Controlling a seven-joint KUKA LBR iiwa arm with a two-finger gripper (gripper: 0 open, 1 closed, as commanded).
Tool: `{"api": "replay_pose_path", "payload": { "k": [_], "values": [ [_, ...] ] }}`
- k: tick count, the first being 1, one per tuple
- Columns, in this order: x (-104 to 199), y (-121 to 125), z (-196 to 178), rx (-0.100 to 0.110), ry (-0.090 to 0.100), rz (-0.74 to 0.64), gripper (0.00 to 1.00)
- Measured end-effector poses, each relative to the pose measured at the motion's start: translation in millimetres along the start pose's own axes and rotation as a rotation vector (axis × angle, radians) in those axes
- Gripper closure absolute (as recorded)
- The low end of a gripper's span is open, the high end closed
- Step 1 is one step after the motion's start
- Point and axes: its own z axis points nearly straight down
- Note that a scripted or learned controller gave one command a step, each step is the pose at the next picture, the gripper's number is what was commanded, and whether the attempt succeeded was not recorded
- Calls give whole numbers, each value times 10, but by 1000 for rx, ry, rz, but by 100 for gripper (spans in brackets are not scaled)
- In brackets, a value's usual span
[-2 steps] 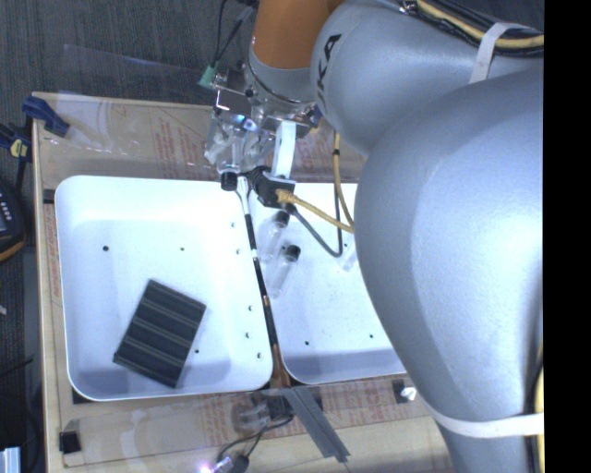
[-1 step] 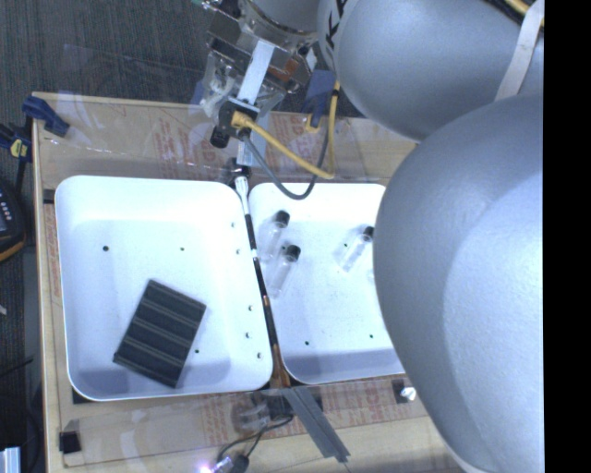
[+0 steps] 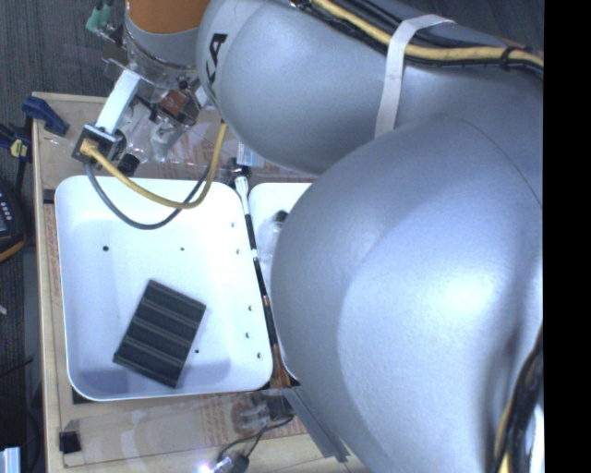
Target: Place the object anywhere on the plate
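Observation:
A dark grey ribbed rectangular slab (image 3: pixel 159 333) lies flat in the left white bin (image 3: pixel 92 240), near its front left, turned slightly on a diagonal. My gripper (image 3: pixel 162 129) hangs beyond the far edge of that bin, over the wooden bench, well apart from the slab. Its wrist, with the orange band (image 3: pixel 166 14), stands above it. Whether something sits in the gripper is too cluttered to tell.
The big grey arm (image 3: pixel 406 259) covers nearly all of the right bin (image 3: pixel 277 196); a small dark item (image 3: pixel 281 217) shows at its near-left corner. A yellow and a black cable (image 3: pixel 138 189) droop over the left bin's far part. A blue clamp (image 3: pixel 42 111) grips the bench's left edge.

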Motion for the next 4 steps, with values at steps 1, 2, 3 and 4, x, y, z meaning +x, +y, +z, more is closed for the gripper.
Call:
{"api": "replay_pose_path", "payload": {
  "k": [1, 2, 3, 4],
  "values": [
    [-1029, -35, 318, -1, 1, -192, 100],
    [-1473, -983, 1269, -2, -2, -49, 100],
    [-1774, -716, 2718, -1, 5, -63, 100],
    [-1054, -1290, 2736, -5, 2, -749, 100]
  ]
}}
